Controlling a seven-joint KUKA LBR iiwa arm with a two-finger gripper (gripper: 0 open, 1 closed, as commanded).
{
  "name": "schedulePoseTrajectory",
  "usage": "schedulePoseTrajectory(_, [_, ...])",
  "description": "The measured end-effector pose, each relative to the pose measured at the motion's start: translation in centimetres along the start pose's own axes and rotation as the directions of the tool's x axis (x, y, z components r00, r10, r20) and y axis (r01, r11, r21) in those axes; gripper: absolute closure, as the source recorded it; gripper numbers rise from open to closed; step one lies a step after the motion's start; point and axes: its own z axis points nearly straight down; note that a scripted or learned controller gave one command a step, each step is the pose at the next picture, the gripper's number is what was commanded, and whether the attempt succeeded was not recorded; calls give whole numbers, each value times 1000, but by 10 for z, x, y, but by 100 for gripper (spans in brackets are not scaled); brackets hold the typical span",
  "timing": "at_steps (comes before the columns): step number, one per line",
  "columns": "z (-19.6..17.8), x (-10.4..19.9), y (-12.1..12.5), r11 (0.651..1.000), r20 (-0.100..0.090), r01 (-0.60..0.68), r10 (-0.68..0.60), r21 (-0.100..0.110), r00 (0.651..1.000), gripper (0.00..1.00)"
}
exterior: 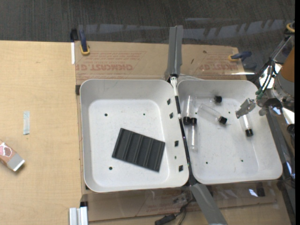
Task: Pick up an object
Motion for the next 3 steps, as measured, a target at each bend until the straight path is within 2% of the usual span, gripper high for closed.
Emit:
schedulePoseTrajectory(1, [75, 26, 40, 998, -7, 64, -64, -16, 998, 0])
schedulePoseTrajectory(2, [67, 23, 39, 998, -1, 60, -61, -12, 998, 100])
schedulePoseTrajectory(3, [67, 25, 39, 998, -5, 63, -63, -11, 998, 0])
